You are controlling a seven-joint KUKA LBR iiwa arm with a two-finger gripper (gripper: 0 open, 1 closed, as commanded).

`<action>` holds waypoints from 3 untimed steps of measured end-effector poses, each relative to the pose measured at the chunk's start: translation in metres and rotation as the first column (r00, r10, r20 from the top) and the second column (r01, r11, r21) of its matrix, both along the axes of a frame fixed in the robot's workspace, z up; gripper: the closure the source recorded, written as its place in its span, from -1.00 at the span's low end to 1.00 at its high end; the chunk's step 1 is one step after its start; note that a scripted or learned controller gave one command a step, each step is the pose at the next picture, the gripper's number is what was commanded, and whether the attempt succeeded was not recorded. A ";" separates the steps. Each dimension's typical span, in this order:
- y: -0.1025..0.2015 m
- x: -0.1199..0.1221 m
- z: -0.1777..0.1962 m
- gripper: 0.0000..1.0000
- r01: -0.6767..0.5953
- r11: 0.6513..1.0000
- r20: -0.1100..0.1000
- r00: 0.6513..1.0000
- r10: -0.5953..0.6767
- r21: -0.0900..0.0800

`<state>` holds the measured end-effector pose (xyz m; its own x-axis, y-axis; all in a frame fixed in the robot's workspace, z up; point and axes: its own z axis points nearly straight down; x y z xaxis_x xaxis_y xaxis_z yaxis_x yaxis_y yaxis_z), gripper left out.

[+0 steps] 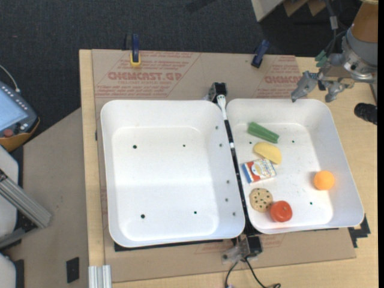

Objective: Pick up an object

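Note:
The right bin holds several items: a green block, a yellow piece, a red, white and blue carton, a brown cookie, a red round piece and an orange ball. My gripper hangs over the far rim of the right bin, up and to the right of the green block. It is open, its fingers spread wide, and nothing sits between them.
The left bin lies beside the right one, with a black divider strip between them. Both rest on a brown board held by blue clamps at its far edge.

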<state>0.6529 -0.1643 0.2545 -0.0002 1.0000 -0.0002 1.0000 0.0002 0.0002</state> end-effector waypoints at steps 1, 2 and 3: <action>0.011 -0.064 -0.002 -1.00 0.003 1.000 -0.005 1.000 -0.003 0.002; 0.044 -0.154 -0.098 -1.00 0.002 1.000 -0.018 1.000 -0.002 0.006; -0.011 -0.123 0.016 -1.00 0.004 1.000 0.015 1.000 -0.004 -0.008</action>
